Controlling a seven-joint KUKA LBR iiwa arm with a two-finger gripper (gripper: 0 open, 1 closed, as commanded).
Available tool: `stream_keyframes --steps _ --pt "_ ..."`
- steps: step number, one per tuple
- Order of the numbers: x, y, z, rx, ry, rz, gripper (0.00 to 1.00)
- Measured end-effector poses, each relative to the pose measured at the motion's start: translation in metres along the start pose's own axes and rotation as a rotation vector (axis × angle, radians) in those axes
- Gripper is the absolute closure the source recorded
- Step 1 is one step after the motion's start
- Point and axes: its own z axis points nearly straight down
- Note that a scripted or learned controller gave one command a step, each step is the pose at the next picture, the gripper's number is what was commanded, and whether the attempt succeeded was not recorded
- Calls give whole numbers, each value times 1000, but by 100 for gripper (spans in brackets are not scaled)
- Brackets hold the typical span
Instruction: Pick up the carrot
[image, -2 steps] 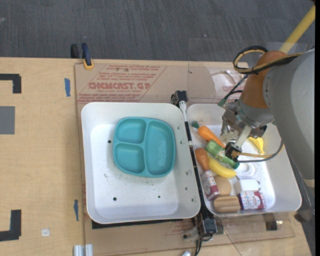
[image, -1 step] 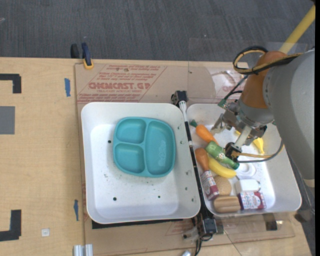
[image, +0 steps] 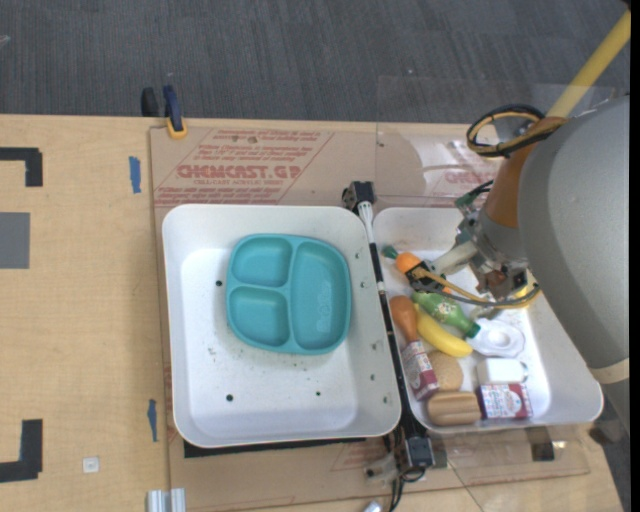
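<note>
The counter (image: 80, 330), surfaced in light wood, is seen to carry two shallow white bins side by side. The grey arm (image: 585, 230) is observed reaching in from the right, with its orange band (image: 505, 195) above the wrist, over the upper part of the right bin (image: 570, 395). The left bin (image: 200, 400) is occupied by a teal divided plate (image: 290, 293), lying flat near the bin's centre. The claw (image: 490, 275) is positioned low over the right bin, above the clutter; whether it is open or closed cannot be told, as the wrist and cabling obscure it. The carrot (image: 403, 316) is located at the left side of the right bin, just beside the dividing wall, lying roughly lengthwise and apart from the claw. A banana (image: 443, 337) is noted just to its right, a green bottle (image: 445, 308) above that, and a red can (image: 423, 372) below the carrot. A bread roll (image: 453, 408) and a red-labelled packet (image: 505, 401) are recorded along the bin's near edge.
</note>
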Motion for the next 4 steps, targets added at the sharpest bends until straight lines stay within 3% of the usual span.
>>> stream_keyframes --steps 1,2,3,4 --pt "0 -4 0 -3 1 140 0" --pt "-33 47 -136 2 -5 -112 0" --pt "-58 -8 -10 6 -6 -127 0" --pt "-3 4 -1 -2 -5 115 0"
